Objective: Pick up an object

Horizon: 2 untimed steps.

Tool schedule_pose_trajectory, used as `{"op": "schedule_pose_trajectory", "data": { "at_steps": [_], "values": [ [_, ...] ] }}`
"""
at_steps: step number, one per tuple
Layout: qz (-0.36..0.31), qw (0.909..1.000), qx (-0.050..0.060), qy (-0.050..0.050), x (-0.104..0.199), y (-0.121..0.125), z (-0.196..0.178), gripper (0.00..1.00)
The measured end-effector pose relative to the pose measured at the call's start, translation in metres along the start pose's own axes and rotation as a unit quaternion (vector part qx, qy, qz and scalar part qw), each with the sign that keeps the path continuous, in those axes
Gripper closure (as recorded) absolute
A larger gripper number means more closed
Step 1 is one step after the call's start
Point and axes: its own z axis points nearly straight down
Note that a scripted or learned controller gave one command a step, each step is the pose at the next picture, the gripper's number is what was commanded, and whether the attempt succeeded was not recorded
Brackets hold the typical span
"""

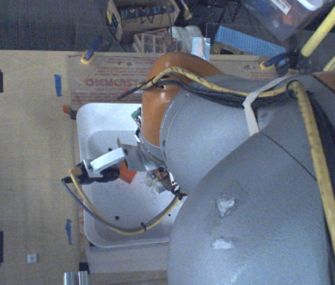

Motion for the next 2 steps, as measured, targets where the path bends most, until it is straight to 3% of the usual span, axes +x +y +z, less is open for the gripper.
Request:
{"op": "schedule_pose_trajectory", "data": {
  "at_steps": [1,2],
  "values": [
    [-0.087,0.9962,0.001,-0.003,0.009,0.002,0.004,1.0],
    [-0.025,0.9997,0.001,-0.003,-0.003,0.024,0.052,1.0]
  ]
}}
